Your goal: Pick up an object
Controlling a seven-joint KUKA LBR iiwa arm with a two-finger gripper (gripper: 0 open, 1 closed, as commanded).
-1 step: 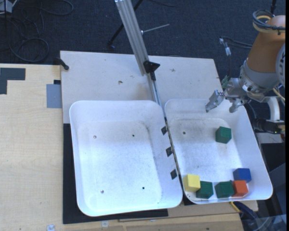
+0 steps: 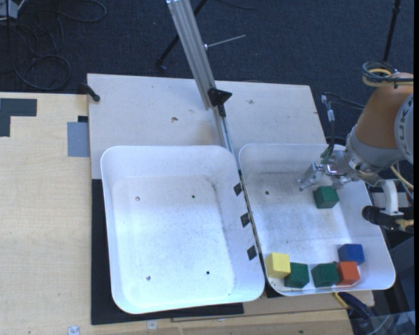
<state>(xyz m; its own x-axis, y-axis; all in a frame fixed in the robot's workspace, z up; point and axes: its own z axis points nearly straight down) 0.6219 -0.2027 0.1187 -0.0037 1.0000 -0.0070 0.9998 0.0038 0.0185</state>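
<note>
**Q:** Dark carpet strewn with cables runs along the top; what sits below it?

**A:** A pale desk (image 2: 35, 208) carrying two shallow white bins side by side, seen from above at a slant. The left bin (image 2: 126, 166) has a speckled floor. A ridged metal rail (image 2: 195, 54) slants down from the top toward the seam between the bins.

**Q:** Where are the objects?

**A:** All in the right bin (image 2: 279, 159). A dark green cube (image 2: 326, 197) lies alone in its upper right part. Along the near edge runs a row: a yellow cube (image 2: 278, 264), a green block (image 2: 297, 275) touching it, another green block (image 2: 325, 274), an orange block (image 2: 348, 272), and a blue block (image 2: 350, 252) just above the orange one.

**Q:** And the arm?

**A:** It enters from the right, grey with an orange band. Its hand (image 2: 321, 176) hangs over the right bin, just above and left of the dark green cube. The metal fingers point leftward; I cannot tell whether they are spread or closed. Nothing shows between them.
</note>
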